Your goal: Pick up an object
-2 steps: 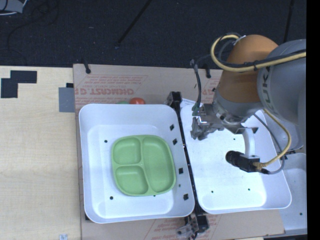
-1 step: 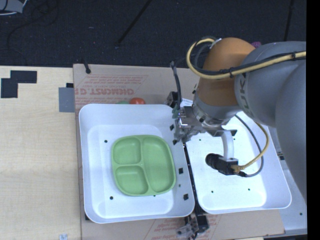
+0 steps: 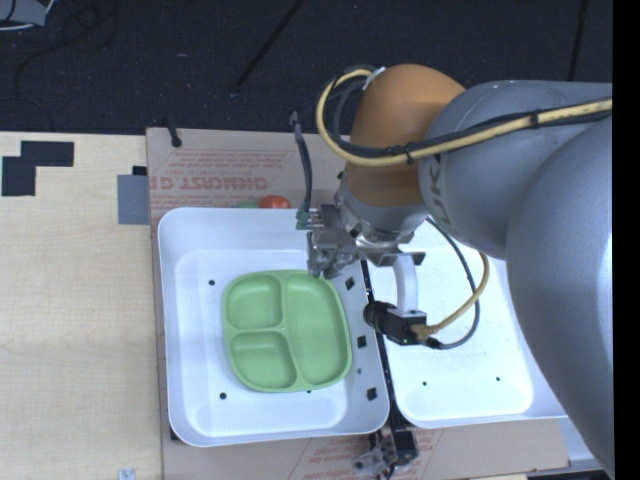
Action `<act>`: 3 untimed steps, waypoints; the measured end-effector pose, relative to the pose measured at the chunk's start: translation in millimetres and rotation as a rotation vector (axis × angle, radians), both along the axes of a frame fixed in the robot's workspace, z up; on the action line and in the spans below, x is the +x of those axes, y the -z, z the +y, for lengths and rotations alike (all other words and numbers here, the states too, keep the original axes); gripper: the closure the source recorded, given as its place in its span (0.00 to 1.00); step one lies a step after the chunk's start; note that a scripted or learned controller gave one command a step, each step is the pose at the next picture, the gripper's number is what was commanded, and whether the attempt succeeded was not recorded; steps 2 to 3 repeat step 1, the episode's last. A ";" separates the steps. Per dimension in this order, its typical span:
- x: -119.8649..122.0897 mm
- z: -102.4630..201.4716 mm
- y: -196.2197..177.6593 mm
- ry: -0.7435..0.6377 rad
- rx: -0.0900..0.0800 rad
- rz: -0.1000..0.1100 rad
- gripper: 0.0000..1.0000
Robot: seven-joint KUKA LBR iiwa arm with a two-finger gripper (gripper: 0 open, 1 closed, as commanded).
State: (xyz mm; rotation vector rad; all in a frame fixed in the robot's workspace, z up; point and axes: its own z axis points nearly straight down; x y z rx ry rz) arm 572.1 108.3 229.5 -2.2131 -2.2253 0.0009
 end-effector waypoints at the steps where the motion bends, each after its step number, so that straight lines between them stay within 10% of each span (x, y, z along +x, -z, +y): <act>1: -0.5 -2.5 0.3 0.003 -0.002 0.002 0.00; 3: -0.5 -2.5 0.3 0.003 -0.002 0.002 0.00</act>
